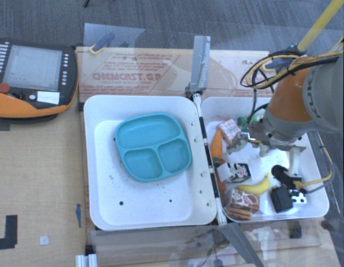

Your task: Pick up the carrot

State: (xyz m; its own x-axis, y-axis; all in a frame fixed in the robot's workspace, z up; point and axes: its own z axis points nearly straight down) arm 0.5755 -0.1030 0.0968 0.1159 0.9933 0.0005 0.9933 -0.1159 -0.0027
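The carrot [217, 146] lies in the right bin [319, 204], pressed close against that bin's left wall, just beside the seam where the two bins meet. Its long axis runs near-to-far along that wall, with the green stub at the near end. The gripper [242, 141] sits just to the right of the carrot, low over the bin's far-left part, reaching leftward from the arm's orange-banded wrist [288, 113]. So the carrot is a short way left of the gripper and roughly level with it. Whether the gripper is spread or closed cannot be told, and nothing can be seen held in it.

A pink-and-white packet [229, 129] lies just beyond the gripper, close to the carrot's far end. Nearer the viewer are a small black-and-white card [238, 172], a banana [256, 186] and a brown snack pack [243, 203]. My judgement is that the grasp must close across the carrot's width, and the wall leaves little room on its left. The left bin [99, 204] holds a teal divided plate [153, 147].
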